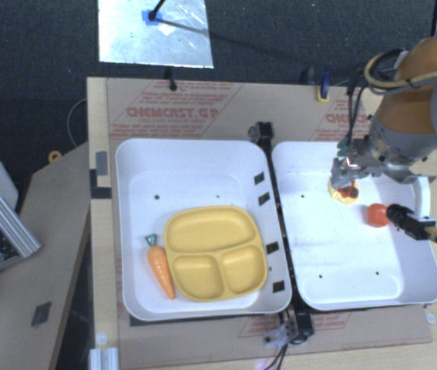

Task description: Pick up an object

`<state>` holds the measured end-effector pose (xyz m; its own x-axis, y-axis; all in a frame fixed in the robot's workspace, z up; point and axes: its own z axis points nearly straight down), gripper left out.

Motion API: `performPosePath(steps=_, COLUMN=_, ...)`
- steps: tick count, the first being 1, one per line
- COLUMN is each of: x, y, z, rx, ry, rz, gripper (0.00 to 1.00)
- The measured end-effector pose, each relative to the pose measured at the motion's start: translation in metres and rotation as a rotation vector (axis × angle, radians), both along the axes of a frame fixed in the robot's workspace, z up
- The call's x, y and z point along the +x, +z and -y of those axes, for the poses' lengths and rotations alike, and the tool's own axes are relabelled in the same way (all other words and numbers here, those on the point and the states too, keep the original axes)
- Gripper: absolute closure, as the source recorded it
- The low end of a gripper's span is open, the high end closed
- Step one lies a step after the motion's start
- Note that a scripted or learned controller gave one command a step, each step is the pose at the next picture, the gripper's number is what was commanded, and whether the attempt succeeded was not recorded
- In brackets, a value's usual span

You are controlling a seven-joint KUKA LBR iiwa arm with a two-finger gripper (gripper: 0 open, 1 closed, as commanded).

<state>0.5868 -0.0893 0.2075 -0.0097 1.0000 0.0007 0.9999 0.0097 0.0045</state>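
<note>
Small yellow-and-red toy object (pixel 346 194), upper middle of right white bin (pixel 357 284), directly under jaws of gripper (pixel 344 177). Jaws' state: cannot tell. Probably light, rigid plastic; grip across narrow middle.

Bins (pixel 203 156): smooth white plastic, slightly glossy. Divided tray (pixel 214 251): matt yellow plastic. Carrot (pixel 159 270): smooth orange plastic. Table (pixel 195 110): brown board under printed paper. Sheet (pixel 154 23) above: dull reflective metal. Backdrop (pixel 33 45): dark rough cloth.

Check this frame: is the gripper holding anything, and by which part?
Cannot be told. The gripper sits right over a small yellow-and-red object in the right bin, but contact is hidden.
</note>
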Motion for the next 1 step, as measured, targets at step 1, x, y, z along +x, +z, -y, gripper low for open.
performPosePath(steps=1, x=0.0088, y=0.0121, z=-0.0494, rx=0.001, ry=0.000, rz=-0.001, gripper=1.00)
